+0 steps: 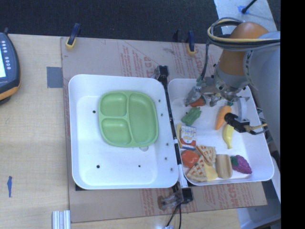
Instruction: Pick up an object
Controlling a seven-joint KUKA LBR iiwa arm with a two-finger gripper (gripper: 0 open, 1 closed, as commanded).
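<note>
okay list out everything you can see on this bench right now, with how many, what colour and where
Bins: 2, white, side by side on the bench.
Divided plate: 1, light green, in the left bin.
Toy foods: several, in the right bin, including an orange carrot, a yellow banana, a green vegetable, a purple bunch of grapes, a tomato, sandwich pieces and a small carton.
Clamps: 2, blue and yellow, at the back edge.
Handheld controller: 1, black and orange, far left.
Arm: 1, grey with an orange band, over the right bin's back.
Gripper: 1, dark, low over the back of the right bin.

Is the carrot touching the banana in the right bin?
Apart. The camera view shows bare white bin floor between the carrot and the banana.
</note>
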